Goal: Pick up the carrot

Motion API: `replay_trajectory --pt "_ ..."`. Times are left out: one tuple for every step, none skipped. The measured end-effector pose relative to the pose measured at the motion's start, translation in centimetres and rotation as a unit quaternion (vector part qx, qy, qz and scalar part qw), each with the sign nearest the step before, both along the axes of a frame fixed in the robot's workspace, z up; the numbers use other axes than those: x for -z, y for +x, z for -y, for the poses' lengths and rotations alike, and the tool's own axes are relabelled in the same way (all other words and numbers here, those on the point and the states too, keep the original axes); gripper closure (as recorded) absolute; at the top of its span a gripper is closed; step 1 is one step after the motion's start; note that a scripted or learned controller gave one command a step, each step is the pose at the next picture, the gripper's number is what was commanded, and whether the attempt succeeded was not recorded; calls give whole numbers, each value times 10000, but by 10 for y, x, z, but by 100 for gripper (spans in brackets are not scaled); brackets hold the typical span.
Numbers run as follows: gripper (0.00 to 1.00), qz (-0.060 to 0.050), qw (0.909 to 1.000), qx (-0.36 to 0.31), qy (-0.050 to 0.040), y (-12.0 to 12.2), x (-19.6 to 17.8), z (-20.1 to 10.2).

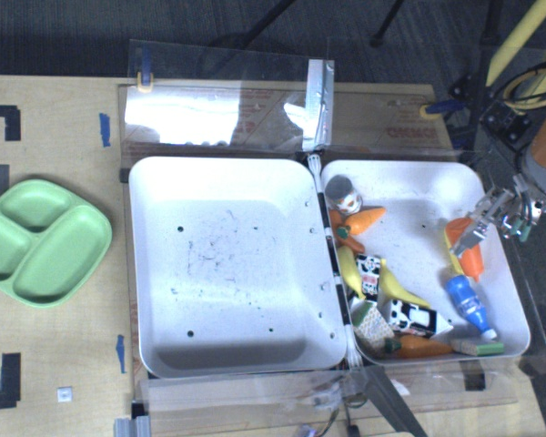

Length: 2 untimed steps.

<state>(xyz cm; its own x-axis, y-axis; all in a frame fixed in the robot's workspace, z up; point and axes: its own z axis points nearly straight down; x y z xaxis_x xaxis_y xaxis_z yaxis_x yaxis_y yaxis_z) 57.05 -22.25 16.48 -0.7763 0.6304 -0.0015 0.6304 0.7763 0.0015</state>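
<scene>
so far nothing is lifted: the carrot (365, 219) lies in the right bin (409, 173) near the divider, well apart from the jaws (480, 228), whose opening i cannot tell.

Orange carrot (364, 220) lies tilted, apparently atop clutter.

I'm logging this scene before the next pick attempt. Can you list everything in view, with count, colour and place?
Bins: two, white, side by side on the bench.
Carrot: one, orange, upper left of the right bin.
Bananas: two, yellow, middle of the right bin.
Bottle: one, blue with white cap, right side of the right bin.
Orange object: one, just above the bottle; kind unclear.
Divided plate: one, green, on the bench left of the bins.
Clear panel: one, behind the left bin.
Hand: one, metal, over the right bin's right side, beside the orange object.
</scene>
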Motion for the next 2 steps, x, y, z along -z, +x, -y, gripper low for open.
replay_trajectory --pt "100 34 10000 1 -6 2 -11 0" --pt "0 35 10000 3 -6 2 -11 0"
